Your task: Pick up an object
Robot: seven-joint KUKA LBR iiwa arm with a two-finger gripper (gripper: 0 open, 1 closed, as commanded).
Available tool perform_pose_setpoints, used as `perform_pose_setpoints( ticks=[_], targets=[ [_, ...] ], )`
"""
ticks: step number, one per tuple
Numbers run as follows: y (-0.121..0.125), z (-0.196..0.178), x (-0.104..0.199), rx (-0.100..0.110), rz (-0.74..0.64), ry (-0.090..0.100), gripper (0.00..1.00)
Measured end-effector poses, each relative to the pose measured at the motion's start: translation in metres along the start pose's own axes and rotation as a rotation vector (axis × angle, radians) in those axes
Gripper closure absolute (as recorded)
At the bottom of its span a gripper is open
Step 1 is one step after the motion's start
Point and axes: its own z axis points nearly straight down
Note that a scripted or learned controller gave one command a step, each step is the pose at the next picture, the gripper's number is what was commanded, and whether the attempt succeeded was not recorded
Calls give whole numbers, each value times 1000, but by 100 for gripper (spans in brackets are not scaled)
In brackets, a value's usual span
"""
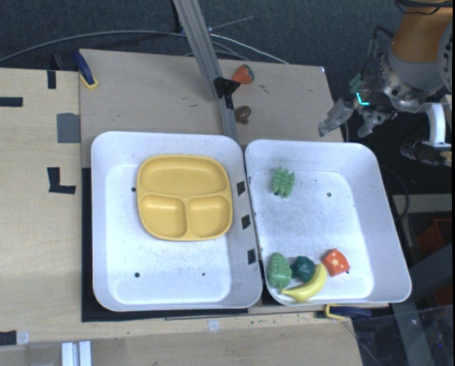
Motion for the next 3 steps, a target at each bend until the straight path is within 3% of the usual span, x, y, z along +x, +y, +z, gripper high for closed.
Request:
perform_pose_setpoints(
  ticks=[2,3],
  targets=[
    [-1,99,-12,5,1,1,0],
    [2,159,-3,5,0,1,0]
  ],
)
